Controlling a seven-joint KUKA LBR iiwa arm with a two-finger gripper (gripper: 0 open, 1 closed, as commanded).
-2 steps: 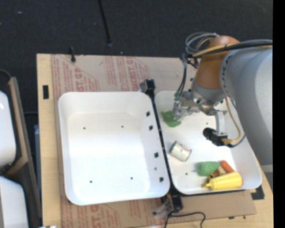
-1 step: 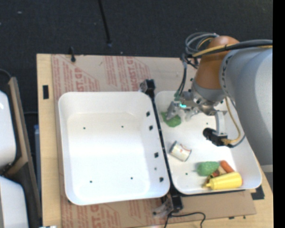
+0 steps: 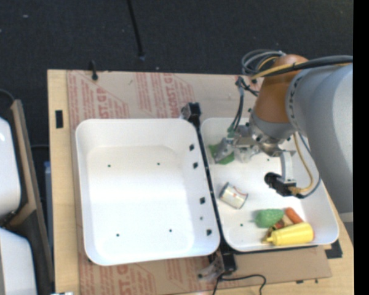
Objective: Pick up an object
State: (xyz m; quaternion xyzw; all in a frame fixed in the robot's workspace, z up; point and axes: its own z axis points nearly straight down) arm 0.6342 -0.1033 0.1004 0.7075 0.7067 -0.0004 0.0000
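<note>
My gripper (image 3: 237,149) is low in the upper left part of the right bin (image 3: 323,204), near the divider between the two bins. A green object (image 3: 222,149) lies right at it, touching or just under the metal fingertips on their left side. I cannot tell whether the fingers are spread or closed, nor whether the green piece sits between them. It looks soft, matte and irregular, with its longer side slanting from upper right to lower left.

The other candidates lie lower in the frame. A small silvery can (image 3: 233,196) rests on its side just below, shiny and cylindrical. A bumpy green lump (image 3: 269,217), an orange carrot-like piece (image 3: 293,215) and a smooth yellow plastic bottle (image 3: 290,234) cluster at the bin's lower right. The left bin (image 3: 86,158) is smooth white plastic.

My judgement: the green piece is nearest.
</note>
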